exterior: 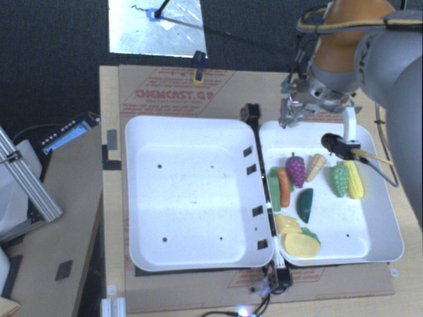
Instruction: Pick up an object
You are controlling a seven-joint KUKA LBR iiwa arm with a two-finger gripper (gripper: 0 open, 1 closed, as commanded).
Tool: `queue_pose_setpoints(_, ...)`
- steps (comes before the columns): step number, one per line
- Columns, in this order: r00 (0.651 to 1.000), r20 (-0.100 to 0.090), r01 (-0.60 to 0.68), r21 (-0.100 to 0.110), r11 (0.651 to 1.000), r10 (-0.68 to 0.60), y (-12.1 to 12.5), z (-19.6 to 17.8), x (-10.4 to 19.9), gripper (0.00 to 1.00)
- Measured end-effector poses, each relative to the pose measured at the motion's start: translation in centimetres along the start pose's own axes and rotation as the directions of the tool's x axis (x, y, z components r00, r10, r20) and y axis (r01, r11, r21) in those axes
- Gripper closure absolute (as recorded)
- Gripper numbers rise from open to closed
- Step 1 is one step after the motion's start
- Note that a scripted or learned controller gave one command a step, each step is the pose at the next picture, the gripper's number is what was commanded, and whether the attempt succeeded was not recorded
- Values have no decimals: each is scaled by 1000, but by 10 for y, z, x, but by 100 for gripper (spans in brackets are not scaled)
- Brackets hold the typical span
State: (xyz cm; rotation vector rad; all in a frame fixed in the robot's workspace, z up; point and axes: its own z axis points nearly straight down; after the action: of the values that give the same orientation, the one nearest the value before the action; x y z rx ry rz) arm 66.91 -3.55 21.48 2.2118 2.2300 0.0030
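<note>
The gripper [291,115] was seen over the far rim of the right bin [383,233], hung from the grey arm [390,58] with its orange band [350,18]. Whether it was spread or pressed together could not be told; its tip was small and blurred against the bin wall. Nothing was made out in its grasp.

The toy foods were found below the gripper, toward the camera, all in the right bin. Nearest lay purple grapes [295,170], with a pale cone [315,166] just beside them. An orange carrot [284,186] and a green pod [274,190] were noted along the bin's inner wall, touching or nearly so. Further toward the camera a dark green piece [305,205] was recorded, then a yellow piece [301,244] with a smaller yellow one [287,223] beside it. Out to the arm's side, green grapes [339,179] and yellow corn [355,179] lay side by side.

A black fitting [338,145] on the arm was seen above the bin, partly covering its floor. The left bin [142,177] was set well aside from the gripper.
</note>
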Motion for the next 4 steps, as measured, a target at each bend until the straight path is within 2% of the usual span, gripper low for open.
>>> queue_pose_setpoints(1,1000,0,-2,-3,1000,2,0,-33,19,100)
queue_pose_setpoints(2,1000,1,-7,-1,1000,7,0,-42,5,100)
queue_pose_setpoints(3,1000,0,-2,2,1000,2,0,-15,33,100)
queue_pose_setpoints(4,1000,-1,0,-1,1000,0,0,-23,72,100)
